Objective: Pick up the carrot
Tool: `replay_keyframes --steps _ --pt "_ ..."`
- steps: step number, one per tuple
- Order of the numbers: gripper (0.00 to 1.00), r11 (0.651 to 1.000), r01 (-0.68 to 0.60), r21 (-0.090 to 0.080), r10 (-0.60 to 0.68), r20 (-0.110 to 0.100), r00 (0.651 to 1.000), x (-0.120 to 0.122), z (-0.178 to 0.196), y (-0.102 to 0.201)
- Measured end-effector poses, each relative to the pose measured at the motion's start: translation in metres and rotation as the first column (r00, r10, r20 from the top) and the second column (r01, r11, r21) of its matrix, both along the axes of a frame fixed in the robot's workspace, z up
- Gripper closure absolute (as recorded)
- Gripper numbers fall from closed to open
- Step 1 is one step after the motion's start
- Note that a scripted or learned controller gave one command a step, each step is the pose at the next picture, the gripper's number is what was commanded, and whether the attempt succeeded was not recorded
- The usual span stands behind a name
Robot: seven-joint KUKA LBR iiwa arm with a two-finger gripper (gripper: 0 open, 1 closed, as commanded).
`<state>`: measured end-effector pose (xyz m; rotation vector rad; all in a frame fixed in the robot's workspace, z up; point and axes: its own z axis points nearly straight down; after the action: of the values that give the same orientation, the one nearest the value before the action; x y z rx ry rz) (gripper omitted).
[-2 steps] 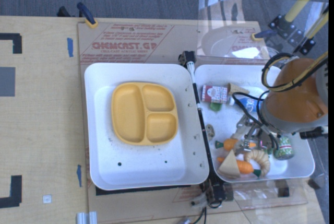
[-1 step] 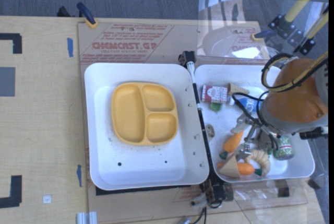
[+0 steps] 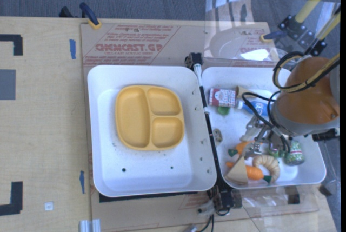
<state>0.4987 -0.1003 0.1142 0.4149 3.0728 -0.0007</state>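
- We look down at a slant on two shallow white plastic bins side by side on a tan bench: the left bin [image 3: 102, 117] and the right bin [image 3: 313, 171].
- In the left bin lies a yellow plastic plate with three compartments [image 3: 149, 117], flat and near the bin's middle.
- The grey arm with its orange band [image 3: 309, 93] reaches in from the right and hangs over the right bin.
- Its metal two-finger gripper [image 3: 266, 140] points down among the clutter in the middle of that bin; we cannot tell whether it is released or clenched, and we see nothing clearly grasped.
- The small orange toy carrot with a green top [image 3: 254, 172] lies in the right bin near its front edge, just below the gripper.
- It rests against a beige croissant-shaped toy [image 3: 268, 162] and a tan wedge [image 3: 236, 172].
- A small red-and-white carton [image 3: 223, 98] lies toward the back of the right bin, apart from the carrot.
- A green round item [image 3: 294, 157] sits to the right of the croissant.
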Motion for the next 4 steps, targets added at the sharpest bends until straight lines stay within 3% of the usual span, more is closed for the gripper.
replay_keyframes --steps 1,2,3,4 --pt "1.00 0.997 -0.077 -0.002 0.077 -0.007 0.997 -0.008 -0.020 0.004" --pt "1.00 1.000 -0.007 0.006 0.007 -0.011 1.000 -0.010 -0.021 0.002" --pt "1.00 0.977 -0.213 0.005 0.213 -0.033 0.976 -0.018 0.002 0.001" --pt "1.00 0.996 0.087 0.005 -0.086 -0.031 0.996 0.007 0.048 0.004"
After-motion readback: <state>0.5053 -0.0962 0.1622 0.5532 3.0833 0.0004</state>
